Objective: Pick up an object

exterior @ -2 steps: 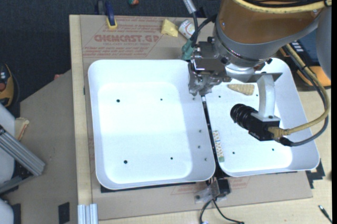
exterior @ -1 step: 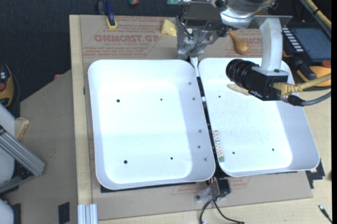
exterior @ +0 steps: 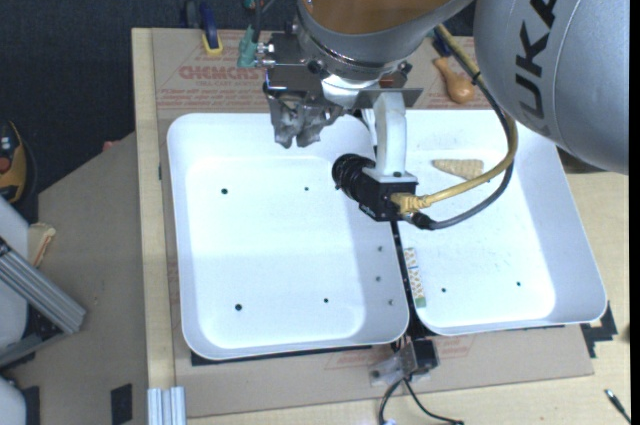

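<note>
Camera view shows the gripper [exterior: 297, 125] hanging low over the back edge of the left bin [exterior: 200, 243], its dark fingers close together with nothing between them. The one loose thing is a tan cone-shaped piece [exterior: 457, 166] lying in the right bin [exterior: 545, 253], well apart from the gripper. I judge the pick has not yet begun: the next move calls for carrying the gripper across the divider, opening it, and descending over that piece.
</note>
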{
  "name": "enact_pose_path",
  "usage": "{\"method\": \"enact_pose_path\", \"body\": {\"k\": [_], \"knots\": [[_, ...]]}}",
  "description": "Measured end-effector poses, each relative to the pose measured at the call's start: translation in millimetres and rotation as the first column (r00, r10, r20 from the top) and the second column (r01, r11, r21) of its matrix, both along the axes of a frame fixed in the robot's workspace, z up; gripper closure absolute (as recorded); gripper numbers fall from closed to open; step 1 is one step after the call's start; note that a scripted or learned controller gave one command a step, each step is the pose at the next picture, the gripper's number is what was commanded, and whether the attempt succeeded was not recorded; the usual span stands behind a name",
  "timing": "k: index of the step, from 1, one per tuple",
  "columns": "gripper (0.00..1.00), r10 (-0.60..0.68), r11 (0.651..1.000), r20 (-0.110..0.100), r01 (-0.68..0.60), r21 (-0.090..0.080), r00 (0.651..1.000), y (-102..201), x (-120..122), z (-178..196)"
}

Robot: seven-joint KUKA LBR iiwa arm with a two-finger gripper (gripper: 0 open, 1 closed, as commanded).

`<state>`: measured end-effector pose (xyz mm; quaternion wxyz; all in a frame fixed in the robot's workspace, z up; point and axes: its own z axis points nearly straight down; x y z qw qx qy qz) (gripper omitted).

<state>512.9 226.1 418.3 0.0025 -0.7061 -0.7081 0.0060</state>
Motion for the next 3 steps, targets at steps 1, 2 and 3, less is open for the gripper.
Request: {"method": "enact_pose_path", "body": {"k": [1, 2, 3], "knots": [[1.0, -0.014, 1.0, 0.017, 0.014, 0.004, 1.0, -115, -25, 41], [1.0, 0.003, 1.0, 0.003, -0.003, 0.003, 1.0, -41, -9, -39], [1.0, -0.013, 1.0, 0.019, 0.013, 0.004, 1.0, -143, -11, 9]]}}
